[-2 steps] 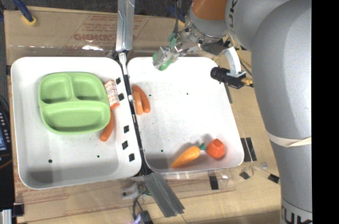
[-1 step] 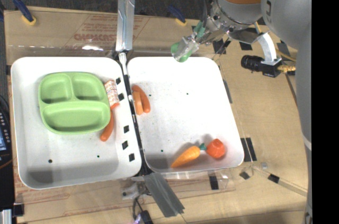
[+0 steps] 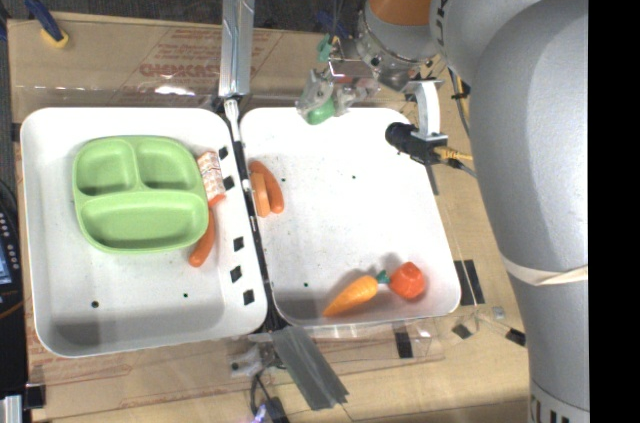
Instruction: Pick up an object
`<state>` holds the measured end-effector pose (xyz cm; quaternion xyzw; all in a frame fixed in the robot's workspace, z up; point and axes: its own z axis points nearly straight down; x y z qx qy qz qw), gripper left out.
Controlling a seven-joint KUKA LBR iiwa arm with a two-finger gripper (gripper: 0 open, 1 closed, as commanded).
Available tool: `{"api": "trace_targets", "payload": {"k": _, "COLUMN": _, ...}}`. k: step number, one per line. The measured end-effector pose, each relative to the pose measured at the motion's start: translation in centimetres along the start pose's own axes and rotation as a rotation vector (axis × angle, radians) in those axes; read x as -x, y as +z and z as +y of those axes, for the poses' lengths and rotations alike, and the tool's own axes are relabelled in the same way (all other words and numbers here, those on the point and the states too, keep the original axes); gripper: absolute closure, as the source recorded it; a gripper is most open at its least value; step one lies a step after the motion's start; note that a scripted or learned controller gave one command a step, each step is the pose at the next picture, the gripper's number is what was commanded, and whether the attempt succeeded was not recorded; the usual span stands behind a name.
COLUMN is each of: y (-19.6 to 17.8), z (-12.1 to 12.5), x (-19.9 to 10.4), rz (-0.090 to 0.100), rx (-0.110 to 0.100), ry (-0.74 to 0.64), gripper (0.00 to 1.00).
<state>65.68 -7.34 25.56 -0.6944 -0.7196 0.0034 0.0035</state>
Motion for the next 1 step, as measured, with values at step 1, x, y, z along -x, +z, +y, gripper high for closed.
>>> {"api": "trace_targets", "payload": {"k": 1, "y": 5.17, "z": -4.42, "x": 1.95, "rz": 0.0, "rx": 0.0, "ry": 0.047, "gripper": 1.0}}
